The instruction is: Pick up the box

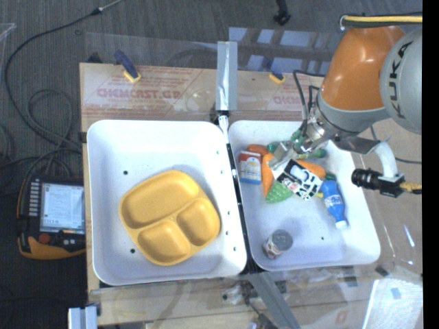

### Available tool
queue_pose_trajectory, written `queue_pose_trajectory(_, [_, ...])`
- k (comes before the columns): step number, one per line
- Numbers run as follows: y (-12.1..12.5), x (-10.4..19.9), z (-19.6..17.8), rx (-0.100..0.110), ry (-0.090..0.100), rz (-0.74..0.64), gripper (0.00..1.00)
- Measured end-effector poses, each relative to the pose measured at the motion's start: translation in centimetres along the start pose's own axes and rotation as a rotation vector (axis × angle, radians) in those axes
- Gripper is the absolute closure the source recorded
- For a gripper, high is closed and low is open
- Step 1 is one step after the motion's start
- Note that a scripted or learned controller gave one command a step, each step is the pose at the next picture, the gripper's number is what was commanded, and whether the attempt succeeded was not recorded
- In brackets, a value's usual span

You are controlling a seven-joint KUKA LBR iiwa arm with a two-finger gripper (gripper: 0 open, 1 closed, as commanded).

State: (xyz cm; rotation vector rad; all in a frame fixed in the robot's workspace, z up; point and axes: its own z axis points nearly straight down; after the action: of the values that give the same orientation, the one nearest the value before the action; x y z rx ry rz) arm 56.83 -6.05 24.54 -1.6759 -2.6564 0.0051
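Grey carpet runs all around the desk (96, 94), with cables snaking across the upper left of the frame and a handheld controller (51, 218) sitting on the floor at the left edge.

Nearest the camera, in the lower part of the frame, the left bin (103, 266) carries a yellow divided plate (170, 215) lying flat in its middle, loads of bare white floor around it. Lower middle of the right bin (363, 249) there's a small can (278, 242) standing by itself near the front wall, well apart from the rest.

Further back, centre-right, things get crowded. The box (250, 167) lies just beside the divider wall between the bins, at the left side of the right bin. I'd guess that wall is the main headache: little room on that side for a finger to drop in. Right next to it is a pile: an orange carrot-like thing (269, 177), a green cone-ish piece (278, 194), a black and white card (300, 179) and a blue bottle (334, 203) lying toward the right wall.

Farthest back, upper right, the arm (363, 67) comes in and the end effector (302, 142) hangs low over the back of that pile, right of the box, not on it. I can't tell how wide it is set, the clutter hides it. My read is that it needs to shift left, and the open floor in front of the box is the cleaner approach.
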Motion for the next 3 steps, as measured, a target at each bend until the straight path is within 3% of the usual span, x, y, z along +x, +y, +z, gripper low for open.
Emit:
queue_pose_trajectory(1, [7.1, 2.5, 5.3, -0.001, 0.001, -0.023, 1.0])
queue_pose_trajectory(2, [9.8, -2.0, 2.2, -0.003, -0.003, -0.116, 1.0])
queue_pose_trajectory(3, [10.2, -1.7, 3.6, -0.001, -0.001, -0.135, 1.0])
